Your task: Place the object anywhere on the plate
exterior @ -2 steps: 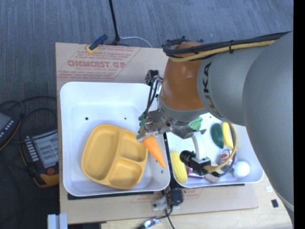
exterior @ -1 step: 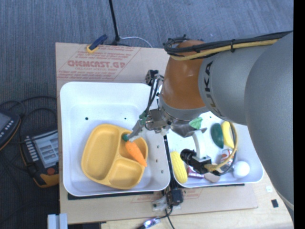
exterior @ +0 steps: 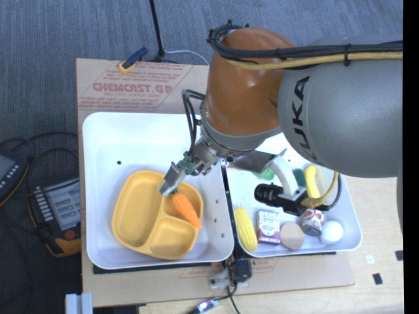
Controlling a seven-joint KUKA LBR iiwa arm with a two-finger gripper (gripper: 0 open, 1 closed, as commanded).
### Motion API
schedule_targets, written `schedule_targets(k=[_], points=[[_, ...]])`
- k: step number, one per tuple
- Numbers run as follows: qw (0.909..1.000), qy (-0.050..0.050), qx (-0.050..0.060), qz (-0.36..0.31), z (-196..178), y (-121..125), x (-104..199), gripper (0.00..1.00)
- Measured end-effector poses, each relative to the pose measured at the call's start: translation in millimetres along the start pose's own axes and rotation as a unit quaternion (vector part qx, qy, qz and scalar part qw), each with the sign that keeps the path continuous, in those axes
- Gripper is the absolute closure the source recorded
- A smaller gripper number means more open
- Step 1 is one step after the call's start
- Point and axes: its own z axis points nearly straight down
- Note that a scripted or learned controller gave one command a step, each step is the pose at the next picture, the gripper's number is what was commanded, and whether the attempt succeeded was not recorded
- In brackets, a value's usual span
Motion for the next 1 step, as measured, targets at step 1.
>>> schedule_targets(k=[1], points=[[0.9928,-0.001,0.000,-0.120,-44.6,-22.6,-19.7,0.00]])
